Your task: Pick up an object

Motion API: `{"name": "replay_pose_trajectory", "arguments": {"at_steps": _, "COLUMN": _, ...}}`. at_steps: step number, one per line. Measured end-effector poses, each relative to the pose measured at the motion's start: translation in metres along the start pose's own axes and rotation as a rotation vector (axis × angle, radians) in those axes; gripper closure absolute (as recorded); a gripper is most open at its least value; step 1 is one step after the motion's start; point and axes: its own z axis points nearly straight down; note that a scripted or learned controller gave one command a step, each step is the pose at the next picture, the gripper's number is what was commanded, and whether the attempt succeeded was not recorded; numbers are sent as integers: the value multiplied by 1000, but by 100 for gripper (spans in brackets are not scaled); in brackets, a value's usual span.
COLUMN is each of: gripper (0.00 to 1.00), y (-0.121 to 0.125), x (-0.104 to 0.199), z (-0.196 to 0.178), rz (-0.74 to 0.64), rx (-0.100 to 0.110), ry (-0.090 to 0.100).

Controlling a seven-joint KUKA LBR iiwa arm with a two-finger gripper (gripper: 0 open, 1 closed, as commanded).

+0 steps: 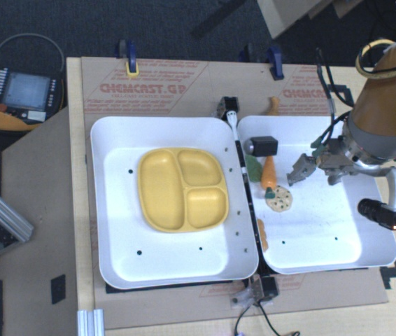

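Here the pincer (317,170) hangs over the right-hand bin (338,257) with its two fingers spread apart and nothing between them. The likely targets lie just to its left, bunched against the divider: an orange carrot (269,172) with a green top, a black block (262,146) just above it, and a round speckled cookie (278,199) below the carrot. They sit loosely scattered, which probably suits a programmed grab from above. The open fingers point toward that cluster, so I judge the arm is lining up on the carrot or the cookie, though which one I cannot tell. Well to the left, the other bin (114,257) carries a yellow divided plate (182,188). The board (86,96) under both bins bears red printing reading "CHEMCAST GP".
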Motion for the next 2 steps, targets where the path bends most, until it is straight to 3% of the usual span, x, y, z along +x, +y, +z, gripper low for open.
{"name": "replay_pose_trajectory", "arguments": {"at_steps": 1, "gripper": 0, "y": 3, "x": 0, "z": -7, "rz": -3, "rx": -13, "ry": -1}}
{"name": "replay_pose_trajectory", "arguments": {"at_steps": 2, "gripper": 0, "y": 2, "x": 2, "z": 36, "rz": -2, "rx": -7, "ry": 0}}
